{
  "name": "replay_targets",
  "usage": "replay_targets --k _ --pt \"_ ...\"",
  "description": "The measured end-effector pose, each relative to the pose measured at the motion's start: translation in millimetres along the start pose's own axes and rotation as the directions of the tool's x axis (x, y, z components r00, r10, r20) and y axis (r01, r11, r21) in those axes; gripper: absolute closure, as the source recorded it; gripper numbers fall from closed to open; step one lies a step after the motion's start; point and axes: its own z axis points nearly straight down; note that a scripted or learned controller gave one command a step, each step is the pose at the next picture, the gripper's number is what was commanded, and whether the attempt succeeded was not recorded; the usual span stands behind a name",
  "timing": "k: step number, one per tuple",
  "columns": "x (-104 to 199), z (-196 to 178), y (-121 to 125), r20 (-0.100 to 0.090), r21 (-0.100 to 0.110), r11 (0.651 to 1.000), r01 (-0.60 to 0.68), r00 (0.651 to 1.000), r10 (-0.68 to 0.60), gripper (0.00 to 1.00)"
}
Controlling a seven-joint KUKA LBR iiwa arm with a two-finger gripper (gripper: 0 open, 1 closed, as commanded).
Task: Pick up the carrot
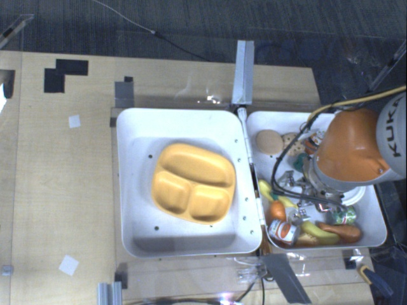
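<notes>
The end effector [304, 197] hangs low inside the right bin [379, 216], under the arm's orange band [350, 146] — whether it is spread or pressed together cannot be told, since the wrist and cables cover it. Just beside it, toward the bin's near left corner, lies the carrot [276, 210], orange and apart from the metal. A banana [317, 231] rests along the near wall. The left bin [127, 170] holds a yellow divided tray [193, 182] on the worktop [57, 189].

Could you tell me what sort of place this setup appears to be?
Probably a robotics lab bench for pick-and-place trials: a robot arm reaches over two white bins, one full of toy food, with cables trailing.
</notes>
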Motion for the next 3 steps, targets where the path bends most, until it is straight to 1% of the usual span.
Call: replay_targets --k 1,2,3 --pt "-50.5 -65.4 -46.6 -0.005 -0.003 0.977 -0.215 0.977 0.215 0.0" --pt "15.5 -96.3 16.3 -0.011 -0.002 0.903 -0.431 0.902 0.431 0.0" --pt "3.1 -95.8 84.0 -0.011 -0.003 0.893 -0.45 0.893 0.45 0.0"
